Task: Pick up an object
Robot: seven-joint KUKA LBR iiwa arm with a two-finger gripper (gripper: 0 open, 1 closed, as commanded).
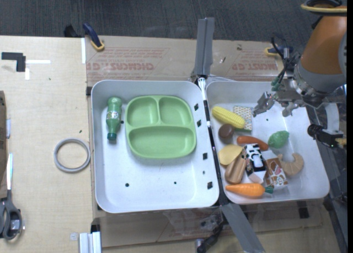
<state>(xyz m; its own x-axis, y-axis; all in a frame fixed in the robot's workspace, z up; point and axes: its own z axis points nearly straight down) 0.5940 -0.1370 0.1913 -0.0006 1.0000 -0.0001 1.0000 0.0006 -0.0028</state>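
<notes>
The right bin holds a heap of toy food: a yellow corn cob, a brown ball, a red-orange pepper, a green broccoli, a hot dog bun, a carrot, a croissant and a small brown box. My gripper hangs over the back of this bin, above and right of the corn. It is open, with its fingers spread and nothing between them.
The left bin carries a green divided plate and a green bottle lying beside it. A grey post rises behind the seam between the bins. A tape ring and scissors lie on the bench at left.
</notes>
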